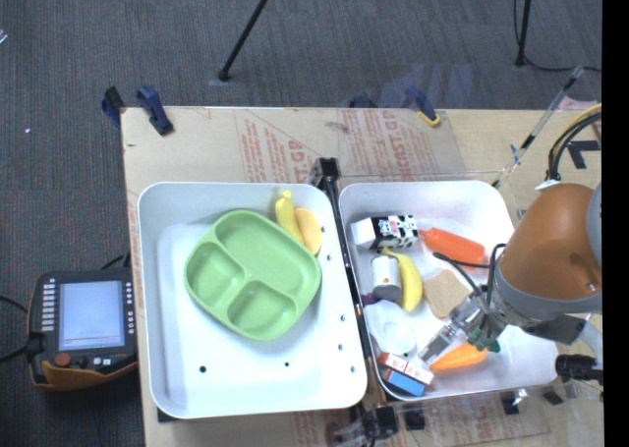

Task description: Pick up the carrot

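1. Two shallow white bins sit side by side on the desk (246, 136): the left bin (167, 337) and the right bin (472, 192).
2. The grey arm (550, 249), with its orange band, reaches in from the right over the right bin's near right part.
3. A green divided plate (254, 273) lies in the left bin, with a yellow banana-like toy (298, 222) touching its far right edge.
4. A handheld screen unit (84, 322) rests on the floor left of the desk.
5. The end effector (460, 329) hangs low in the right bin, just above the carrot; whether it is released or clenched I cannot tell.
6. The carrot (456, 360) lies near the right bin's front edge, orange, with its green top under the end effector; nothing shows it being grasped.
7. A second orange piece (454, 245) lies farther back in the same bin, beside a black-and-white carton (397, 231).
8. A banana (408, 280) lies in the middle of the right bin, next to a tan slice (444, 292).
9. A small red and blue box (407, 374) sits at the front edge, just left of the carrot.
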Robot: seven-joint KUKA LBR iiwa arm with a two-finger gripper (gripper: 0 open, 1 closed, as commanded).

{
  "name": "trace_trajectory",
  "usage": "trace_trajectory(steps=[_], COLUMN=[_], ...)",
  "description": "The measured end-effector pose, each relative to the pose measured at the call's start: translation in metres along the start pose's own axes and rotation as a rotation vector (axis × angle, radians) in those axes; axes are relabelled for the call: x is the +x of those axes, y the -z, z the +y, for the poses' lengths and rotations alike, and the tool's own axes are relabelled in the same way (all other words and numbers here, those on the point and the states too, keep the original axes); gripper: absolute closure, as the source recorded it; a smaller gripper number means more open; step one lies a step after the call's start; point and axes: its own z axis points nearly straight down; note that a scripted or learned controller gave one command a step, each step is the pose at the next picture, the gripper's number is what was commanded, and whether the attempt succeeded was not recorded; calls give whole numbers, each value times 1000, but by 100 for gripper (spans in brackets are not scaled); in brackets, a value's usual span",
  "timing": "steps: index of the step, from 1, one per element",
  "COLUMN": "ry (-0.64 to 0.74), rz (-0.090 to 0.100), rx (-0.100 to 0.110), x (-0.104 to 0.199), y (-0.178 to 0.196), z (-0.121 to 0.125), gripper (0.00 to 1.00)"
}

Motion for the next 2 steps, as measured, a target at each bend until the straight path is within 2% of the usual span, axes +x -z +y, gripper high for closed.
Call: trace_trajectory(steps=[1,2], ry=[-4,-5], rz=[2,2], rx=[-2,-1], x=[0,0], y=[9,9], z=[1,0], gripper=[100,0])
